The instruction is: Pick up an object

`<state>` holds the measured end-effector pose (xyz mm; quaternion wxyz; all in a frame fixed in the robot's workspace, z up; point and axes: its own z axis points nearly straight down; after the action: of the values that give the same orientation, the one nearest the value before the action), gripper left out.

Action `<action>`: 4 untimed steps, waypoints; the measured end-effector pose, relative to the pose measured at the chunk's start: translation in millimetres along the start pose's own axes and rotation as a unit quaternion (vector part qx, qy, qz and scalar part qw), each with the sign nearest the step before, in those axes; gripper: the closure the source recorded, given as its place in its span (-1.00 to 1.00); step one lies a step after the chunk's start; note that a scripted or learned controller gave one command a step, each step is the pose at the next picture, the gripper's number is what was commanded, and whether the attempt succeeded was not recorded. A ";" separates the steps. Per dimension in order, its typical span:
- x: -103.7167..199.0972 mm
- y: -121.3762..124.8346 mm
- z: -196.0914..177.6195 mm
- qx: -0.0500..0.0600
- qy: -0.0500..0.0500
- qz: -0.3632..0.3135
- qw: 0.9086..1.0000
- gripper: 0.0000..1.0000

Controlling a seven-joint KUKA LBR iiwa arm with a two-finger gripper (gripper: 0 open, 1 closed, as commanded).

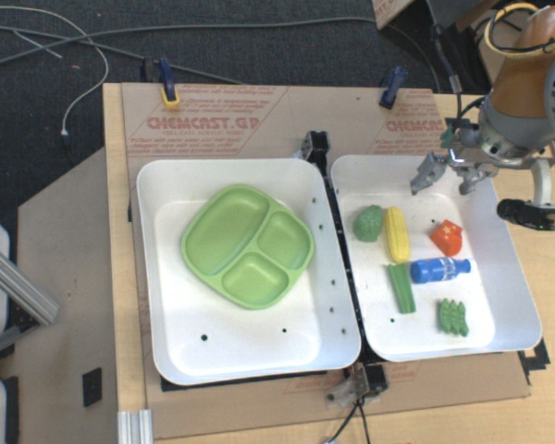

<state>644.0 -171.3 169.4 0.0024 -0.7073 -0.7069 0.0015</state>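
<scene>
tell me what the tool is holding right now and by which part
Nothing. The tool hangs open above the right bin's far end, with no object between its fingers.

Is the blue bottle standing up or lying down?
Lying down. The bottle rests on its side in the right bin, white cap pointing right.

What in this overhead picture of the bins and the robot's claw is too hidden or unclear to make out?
- Arm: cut off by the camera view's right and top edges past the orange band.
- Green toy in the right bin: too small to identify.
- Printing on the blue bottle: too small to read.
- Bench: largely covered by both bins.
</scene>
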 end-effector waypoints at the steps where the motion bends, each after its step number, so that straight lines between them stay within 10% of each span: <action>1: 10.4 0.2 50.2 -0.002 0.000 -0.001 1.000 -1.00; 2: 11.0 0.1 86.1 0.000 0.000 -0.001 1.000 -1.00; 3: 11.1 1.4 72.6 -0.003 0.000 -0.001 1.000 1.00; 4: 2.5 -0.9 13.7 -0.006 -0.002 0.000 1.000 1.00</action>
<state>643.0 -168.7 155.7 -0.0028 -0.7072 -0.7070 -0.0014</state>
